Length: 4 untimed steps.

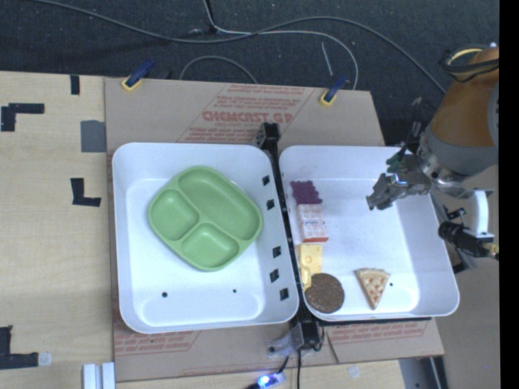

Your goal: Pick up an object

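Camera view | near edge of right bin (430, 302): pizza slice (373, 286), our likeliest target, lies free | far right: pincer (381, 197) hovers, grip state we cannot tell | we should descend squarely, clear of the cookie (325, 292).

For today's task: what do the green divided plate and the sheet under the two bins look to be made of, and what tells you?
The green divided plate looks like moulded plastic with a smooth, matte finish: uniform pale green colour, rounded compartment ridges. The sheet under the bins looks like brown cardboard: dull tan surface, red printed lettering, held by yellow-and-blue clamps.
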Motion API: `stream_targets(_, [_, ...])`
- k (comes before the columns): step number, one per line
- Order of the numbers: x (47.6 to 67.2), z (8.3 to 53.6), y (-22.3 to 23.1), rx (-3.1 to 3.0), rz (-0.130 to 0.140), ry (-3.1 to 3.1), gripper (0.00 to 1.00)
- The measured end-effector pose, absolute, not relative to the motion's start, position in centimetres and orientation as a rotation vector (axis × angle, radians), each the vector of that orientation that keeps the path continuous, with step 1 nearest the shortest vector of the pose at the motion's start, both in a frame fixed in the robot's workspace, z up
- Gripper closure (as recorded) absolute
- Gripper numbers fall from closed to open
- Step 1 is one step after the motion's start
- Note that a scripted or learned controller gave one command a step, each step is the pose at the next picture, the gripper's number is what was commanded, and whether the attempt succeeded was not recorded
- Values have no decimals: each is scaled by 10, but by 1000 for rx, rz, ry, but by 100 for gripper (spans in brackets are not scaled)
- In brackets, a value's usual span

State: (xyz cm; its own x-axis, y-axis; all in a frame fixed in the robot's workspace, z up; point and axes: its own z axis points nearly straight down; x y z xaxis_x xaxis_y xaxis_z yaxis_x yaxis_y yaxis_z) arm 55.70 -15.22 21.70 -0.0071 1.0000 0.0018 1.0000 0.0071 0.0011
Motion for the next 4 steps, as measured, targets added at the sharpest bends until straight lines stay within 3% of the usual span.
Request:
stream_targets(2, [588, 229, -37, -2211, -1, -2229, 100])
stream_targets(4, [614, 211, 64, -2215, 2, -2227, 100])
